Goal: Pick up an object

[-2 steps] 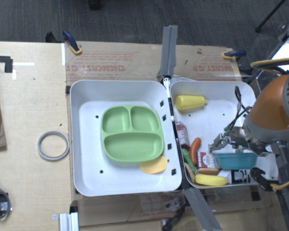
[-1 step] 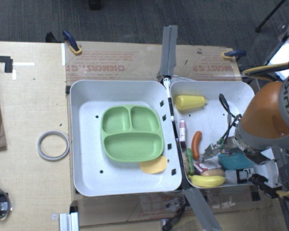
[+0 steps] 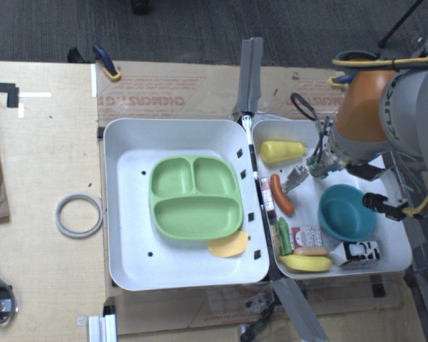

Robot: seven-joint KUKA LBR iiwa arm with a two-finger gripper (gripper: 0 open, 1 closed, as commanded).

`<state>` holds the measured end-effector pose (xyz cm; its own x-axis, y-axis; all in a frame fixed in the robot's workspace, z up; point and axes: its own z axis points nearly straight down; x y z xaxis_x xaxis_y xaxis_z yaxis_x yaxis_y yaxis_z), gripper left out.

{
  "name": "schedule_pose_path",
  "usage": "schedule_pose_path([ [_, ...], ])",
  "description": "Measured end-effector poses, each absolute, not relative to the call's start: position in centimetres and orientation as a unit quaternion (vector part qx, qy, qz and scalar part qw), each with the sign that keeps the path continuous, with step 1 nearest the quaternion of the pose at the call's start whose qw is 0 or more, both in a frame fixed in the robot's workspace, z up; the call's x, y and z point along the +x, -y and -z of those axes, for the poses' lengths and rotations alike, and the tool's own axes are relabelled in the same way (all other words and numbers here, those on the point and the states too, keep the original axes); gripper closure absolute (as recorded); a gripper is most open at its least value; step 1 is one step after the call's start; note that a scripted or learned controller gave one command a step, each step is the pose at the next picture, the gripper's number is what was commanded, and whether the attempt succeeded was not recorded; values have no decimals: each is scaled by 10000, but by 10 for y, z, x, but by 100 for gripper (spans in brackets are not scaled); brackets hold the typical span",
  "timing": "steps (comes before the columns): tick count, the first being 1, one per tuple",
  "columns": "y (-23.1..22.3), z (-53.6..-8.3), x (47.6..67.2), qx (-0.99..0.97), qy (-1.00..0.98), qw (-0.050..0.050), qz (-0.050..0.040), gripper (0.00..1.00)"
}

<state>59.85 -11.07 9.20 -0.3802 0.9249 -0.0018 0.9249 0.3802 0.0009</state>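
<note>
Two shallow white bins sit side by side on the worktop (image 3: 43, 155). The arm (image 3: 385, 105), grey with an orange band, reaches into the right bin (image 3: 392, 258). Its jaws (image 3: 297, 179) hang low over the bin floor, parted a little, with nothing seen between them. Just beside the jaws, toward the bin divider, lies a red sausage-shaped toy (image 3: 281, 194). Just above the jaws lies a yellow corn-shaped toy (image 3: 282, 150). On the far side of the jaws from the divider rests a teal bowl (image 3: 347, 211). Below the jaws, near the bin's front wall, lie a green vegetable toy (image 3: 283, 236), a banana (image 3: 306, 263) and a small black-and-white carton (image 3: 359, 251). Well apart from the jaws, the left bin (image 3: 121, 212) holds a green divided plate (image 3: 196, 197) with a yellow chip-like piece (image 3: 227, 245) at its edge.
</note>
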Motion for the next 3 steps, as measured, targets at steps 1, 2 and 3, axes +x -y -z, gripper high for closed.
schedule_pose_path([
  [1, 129, -84, 646, 7792, -6263, -176, 178, 0],
  [2, 167, -92, 587, 7837, -6212, -1, 11, 0],
  [3, 172, -91, 566, 7700, -6380, -5, 13, 0],
])
